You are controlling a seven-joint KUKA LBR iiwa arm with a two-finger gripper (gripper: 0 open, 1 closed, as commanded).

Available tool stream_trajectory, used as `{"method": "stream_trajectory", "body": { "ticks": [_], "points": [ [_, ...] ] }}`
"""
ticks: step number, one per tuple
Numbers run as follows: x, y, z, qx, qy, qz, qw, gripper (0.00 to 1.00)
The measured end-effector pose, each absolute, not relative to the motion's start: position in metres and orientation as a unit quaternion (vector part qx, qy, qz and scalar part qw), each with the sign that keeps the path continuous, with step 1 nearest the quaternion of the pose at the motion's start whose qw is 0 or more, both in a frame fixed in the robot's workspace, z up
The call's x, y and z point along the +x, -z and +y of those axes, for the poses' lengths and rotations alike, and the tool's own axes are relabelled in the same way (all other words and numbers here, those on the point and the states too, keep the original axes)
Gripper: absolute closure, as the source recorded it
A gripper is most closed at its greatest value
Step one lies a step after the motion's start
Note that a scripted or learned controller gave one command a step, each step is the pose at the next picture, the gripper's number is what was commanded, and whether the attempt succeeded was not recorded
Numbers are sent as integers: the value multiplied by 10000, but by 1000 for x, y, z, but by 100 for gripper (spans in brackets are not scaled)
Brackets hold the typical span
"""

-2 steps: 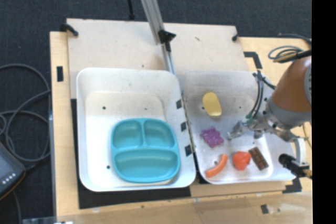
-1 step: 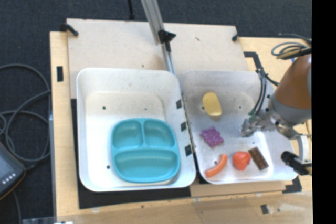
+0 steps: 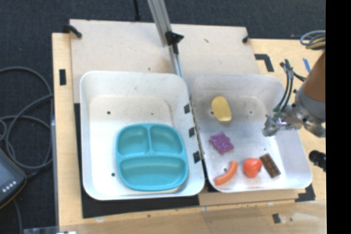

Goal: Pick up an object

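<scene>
On the left, the table (image 3: 63,118) carries a white bin (image 3: 93,90) with a blue tray (image 3: 151,164) lying in its front half. The tray has three compartments.

The right bin (image 3: 247,85) holds the small things. A yellow piece (image 3: 221,108) lies near the back. A purple piece (image 3: 221,143) is in the middle. Along the front edge I see an orange carrot (image 3: 227,172), a red ball (image 3: 252,167) and a brown bar (image 3: 270,165), close to each other but apart.

The end effector (image 3: 272,126) is low over the right side of this bin, at the end of the arm that comes in from the right. I cannot tell how its tips stand, because they are small and grey against the white. Nothing is seen between them.

The nearest thing is, I judge, the brown bar. It lies just in front of the end effector, toward the front edge. Its long axis runs diagonally, from back-left to front-right, so a grasp would go best across the short side
</scene>
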State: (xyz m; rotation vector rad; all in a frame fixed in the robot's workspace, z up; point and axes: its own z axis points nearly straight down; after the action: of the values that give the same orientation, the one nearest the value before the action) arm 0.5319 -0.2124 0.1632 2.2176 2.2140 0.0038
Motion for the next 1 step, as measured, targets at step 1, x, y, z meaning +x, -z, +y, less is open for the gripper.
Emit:
{"method": "stream_trajectory", "body": {
  "ticks": [1],
  "points": [
    [534,-210,-214,7059,-15,7083,41,100]
  ]
}}
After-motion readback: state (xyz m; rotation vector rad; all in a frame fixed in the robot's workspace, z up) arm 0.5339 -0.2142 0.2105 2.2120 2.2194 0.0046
